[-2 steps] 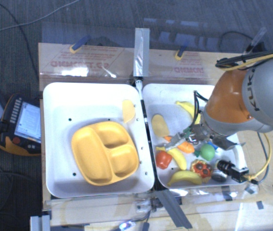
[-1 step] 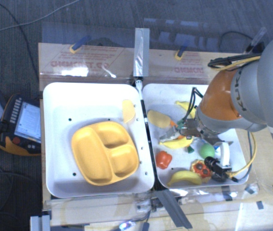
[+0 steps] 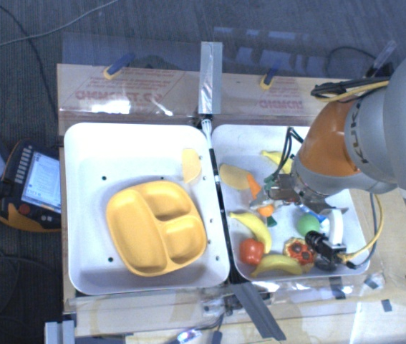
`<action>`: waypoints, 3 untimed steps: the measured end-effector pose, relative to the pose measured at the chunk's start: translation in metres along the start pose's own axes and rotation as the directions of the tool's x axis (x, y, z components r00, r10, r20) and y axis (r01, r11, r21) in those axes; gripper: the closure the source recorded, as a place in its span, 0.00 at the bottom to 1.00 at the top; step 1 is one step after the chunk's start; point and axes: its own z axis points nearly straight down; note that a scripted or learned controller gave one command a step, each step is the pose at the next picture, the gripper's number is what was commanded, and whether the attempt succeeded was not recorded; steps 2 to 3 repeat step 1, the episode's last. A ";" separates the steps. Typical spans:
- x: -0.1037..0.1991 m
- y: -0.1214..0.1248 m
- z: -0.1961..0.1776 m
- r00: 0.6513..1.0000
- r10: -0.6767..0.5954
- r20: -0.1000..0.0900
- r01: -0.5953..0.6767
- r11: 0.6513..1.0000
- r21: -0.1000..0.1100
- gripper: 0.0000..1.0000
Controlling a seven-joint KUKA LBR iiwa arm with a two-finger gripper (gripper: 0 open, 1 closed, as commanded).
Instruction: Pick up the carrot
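Carrot point(image 3: 253, 185), a short tapered orange piece, lies near the right bin's point(image 3: 223, 192) left wall, just beside the dark metal end effector point(image 3: 280, 189), whose grip I cannot tell.

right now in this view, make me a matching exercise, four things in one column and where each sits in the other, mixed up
Things:
1. yellow tray
2. tomato
3. carrot
4. green ball

Places:
A. right bin, by its left wall, near the front
B. right bin, just below the gripper
C. left bin, in the middle
D. right bin, right of the carrot, under the arm

Pairs: 1-C, 2-A, 3-B, 4-D
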 end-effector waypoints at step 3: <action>0.068 0.039 -0.078 0.997 0.071 0.009 -0.071 0.997 0.026 1.00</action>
